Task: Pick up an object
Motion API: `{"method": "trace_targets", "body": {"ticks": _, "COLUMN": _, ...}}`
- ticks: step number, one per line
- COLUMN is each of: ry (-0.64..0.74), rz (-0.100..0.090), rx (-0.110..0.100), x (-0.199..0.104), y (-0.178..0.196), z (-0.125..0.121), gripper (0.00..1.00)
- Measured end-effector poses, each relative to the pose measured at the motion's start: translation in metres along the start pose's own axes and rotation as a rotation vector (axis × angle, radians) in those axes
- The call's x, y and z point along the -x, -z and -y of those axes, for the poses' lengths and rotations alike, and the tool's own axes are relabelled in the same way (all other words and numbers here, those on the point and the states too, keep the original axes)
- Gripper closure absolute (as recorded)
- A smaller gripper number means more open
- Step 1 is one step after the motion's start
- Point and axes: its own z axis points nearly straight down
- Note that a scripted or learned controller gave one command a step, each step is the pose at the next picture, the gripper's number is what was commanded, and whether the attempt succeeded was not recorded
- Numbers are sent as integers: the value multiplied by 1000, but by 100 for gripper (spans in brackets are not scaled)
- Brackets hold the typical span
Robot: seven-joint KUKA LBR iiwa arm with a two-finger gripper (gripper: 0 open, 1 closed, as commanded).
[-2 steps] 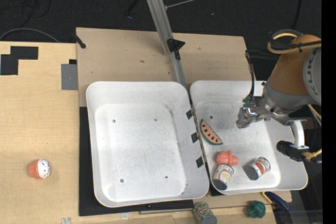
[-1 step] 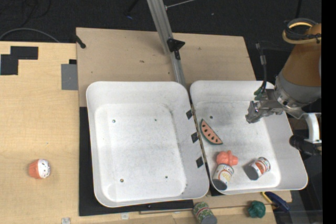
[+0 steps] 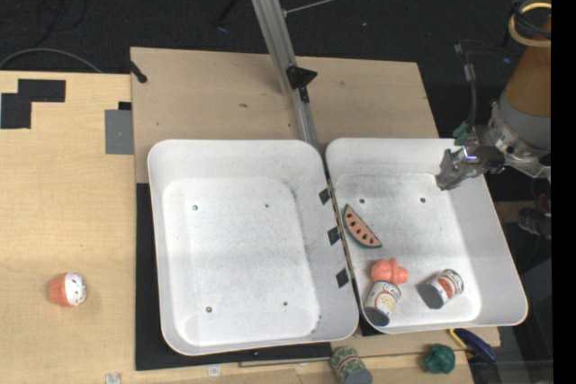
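Note:
The right bin holds a watermelon slice near its left wall. Toward its front lie a pink-orange toy, a small white can with a red label and a second red-and-white can on its side. My gripper hangs at the bin's upper right edge, above the rim, well away from all of these. Nothing shows between its fingers.
The left bin sits beside the right one. A metal rail slants down toward the divider. An orange-and-white ball lies on the wooden bench at left. A green can and a green lump lie past the front rim.

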Motion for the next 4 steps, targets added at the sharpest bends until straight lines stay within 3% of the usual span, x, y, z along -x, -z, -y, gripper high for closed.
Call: {"method": "trace_targets", "body": {"ticks": 4, "ry": 4, "rz": -3, "rx": -9, "x": -225, "y": -17, "z": -13, "gripper": 100}}
